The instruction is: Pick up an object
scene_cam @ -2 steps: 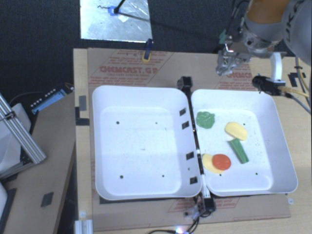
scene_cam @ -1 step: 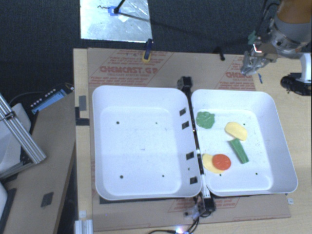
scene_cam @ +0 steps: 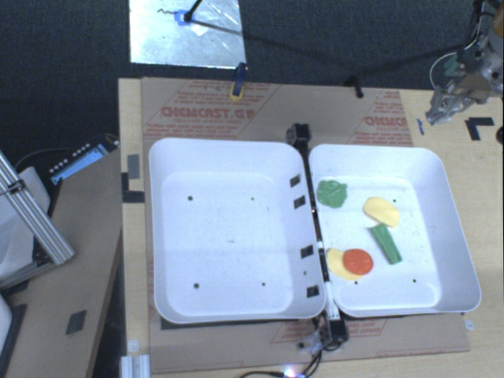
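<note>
Up at the top right of the camera view, the gripper [scene_cam: 442, 110] hangs over the bare bench, outside both bins, with nothing between its fingertips; the fingers are too small and blurred to say how far apart they stand. Only the lowest part of the arm shows above it, at the frame's edge.

Going outward from the gripper, the nearest thing is a small dark angled mark [scene_cam: 478, 124] on the bench just to its right. Below and left of the gripper lies the right bin [scene_cam: 453, 211], whose far right corner is the part closest to it.

All the loose objects lie in that bin, well apart from the gripper. Closest is a pale yellow piece [scene_cam: 381, 210], down and left of the gripper. Just below it lies a green stick [scene_cam: 387, 243], tilted, its upper end near or touching the yellow piece. Further left sits a lumpy green object [scene_cam: 331, 193], close to the bin's left wall. Furthest of the group is a red round object [scene_cam: 358, 261], overlapping a second yellow piece [scene_cam: 337, 263] on its left.

Beyond the divide between the bins, still further left of the gripper, lies the left bin [scene_cam: 169, 179]. Far off to the gripper's upper left, a shiny metal sheet [scene_cam: 187, 20] lies on the dark floor.
</note>
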